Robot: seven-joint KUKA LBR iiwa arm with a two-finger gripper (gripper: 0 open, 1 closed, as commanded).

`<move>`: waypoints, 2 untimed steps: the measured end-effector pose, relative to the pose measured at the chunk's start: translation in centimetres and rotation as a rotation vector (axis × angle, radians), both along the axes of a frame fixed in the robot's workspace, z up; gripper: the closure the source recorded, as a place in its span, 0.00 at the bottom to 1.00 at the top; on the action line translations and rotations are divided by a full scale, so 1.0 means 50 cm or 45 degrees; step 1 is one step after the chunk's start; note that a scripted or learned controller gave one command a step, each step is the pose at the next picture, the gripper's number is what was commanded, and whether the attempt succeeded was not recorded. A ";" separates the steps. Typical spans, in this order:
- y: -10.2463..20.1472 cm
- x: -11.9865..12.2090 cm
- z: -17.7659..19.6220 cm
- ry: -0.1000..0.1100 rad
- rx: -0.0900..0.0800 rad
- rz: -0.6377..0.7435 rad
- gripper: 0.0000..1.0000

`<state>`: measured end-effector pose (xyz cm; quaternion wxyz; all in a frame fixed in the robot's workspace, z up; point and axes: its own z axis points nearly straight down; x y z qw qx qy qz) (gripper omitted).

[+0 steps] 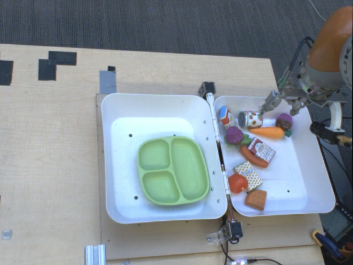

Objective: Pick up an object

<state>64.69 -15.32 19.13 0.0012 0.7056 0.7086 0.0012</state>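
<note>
Two shallow white bins sit side by side on the table [49, 148]. Left bin [118, 115] holds a green divided plate [174, 170], lying flat and well apart from the arm. Right bin [309, 175] carries the pile of small things to choose from: a little blue-and-white carton [224, 115] by the dividing wall, a purple ball [234, 134], a small can [251, 118] lying on its side, a carrot [267, 132], a second purple piece [284, 121], a red packet [260, 149], a sausage-like piece [252, 157], a red tomato [237, 184], a checked packet [249, 173] and an orange-brown block [256, 199].

Farthest right, the arm reaches in over the bin's far corner. Its pincer [281, 104] hangs spread apart, gripping nothing, just above the can and the second purple piece. By my judgement this is the approach step, with nothing yet lifted. Next the pincer must come down over one thing and close. Crowding is the risk: can, carrot and purple piece lie nearly touching, so a finger may land on a neighbour or nudge the can into rolling.
</note>
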 end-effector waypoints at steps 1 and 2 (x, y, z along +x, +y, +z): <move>-0.010 0.026 -0.172 -0.002 0.000 -0.001 0.00; 0.028 -0.047 -0.212 -0.001 -0.001 -0.003 0.00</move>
